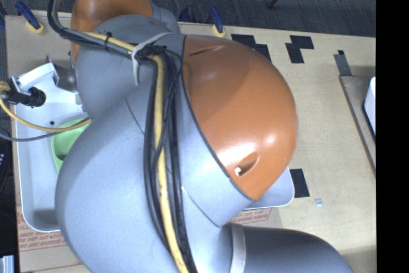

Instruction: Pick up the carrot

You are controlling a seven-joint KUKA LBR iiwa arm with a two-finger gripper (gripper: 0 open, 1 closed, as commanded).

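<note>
Most of the view is taken up by the arm point(128, 188), whose smooth grey casing is rounded like a set of joined shells. A glossy orange band point(243, 118), dome-shaped, is seen on its upper right, and a second orange dome point(105, 0) lies further back at the top left. A bundle of black and yellow cables point(160, 137) is run along the grey casing and is tied near the top with a pale strap point(137, 54).

At the left, a white bin point(35, 201) with rounded corners and a shallow wall is largely covered by the arm. A soft-looking pale green thing point(64, 140) is seen inside it, touching the arm's outline. Above it, a white bracket point(35, 75) and a small black cylinder point(32, 97) are seen over the bin.

Whether the jaws are wide or narrow cannot be told. Where the carrot lies cannot be told either.

The counter point(326, 124) is a flat, matt, tan board marked with black squares point(299, 48). Blue clamps point(29, 15) are fixed along its far edge.
</note>
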